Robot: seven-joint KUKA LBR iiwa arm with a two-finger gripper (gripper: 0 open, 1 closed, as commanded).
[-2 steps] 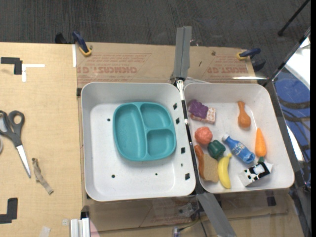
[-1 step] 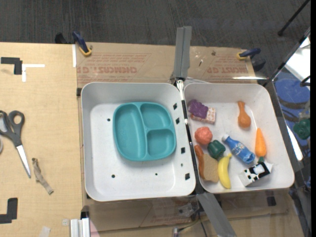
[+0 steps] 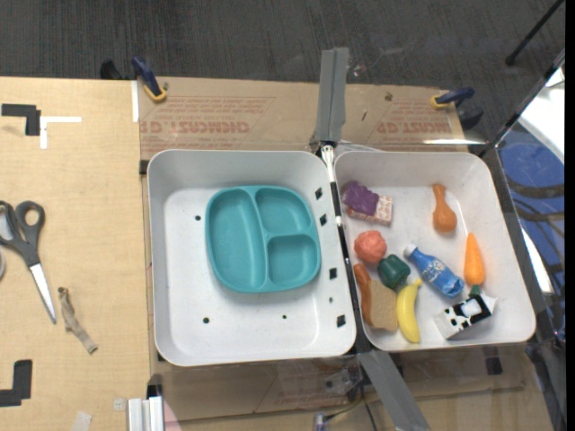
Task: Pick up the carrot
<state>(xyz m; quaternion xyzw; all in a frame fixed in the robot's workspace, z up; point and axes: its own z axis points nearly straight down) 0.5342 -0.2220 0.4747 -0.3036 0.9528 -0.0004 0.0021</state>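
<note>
The carrot [image 3: 473,259] is a short orange cone lying near the right wall of the right bin [image 3: 503,241], its tip pointing toward the front. It lies free, just right of a blue bottle [image 3: 434,272] and above a black-and-white cow toy [image 3: 468,313].
The right bin also holds an orange drumstick-shaped toy [image 3: 442,209], a purple-and-pink block [image 3: 367,202], a red ball [image 3: 369,245], a dark green piece [image 3: 393,270], a banana [image 3: 409,312] and a bread slice [image 3: 384,310]. The left bin [image 3: 180,330] bears a teal divided plate [image 3: 263,238]. Scissors [image 3: 29,245] lie at far left.
</note>
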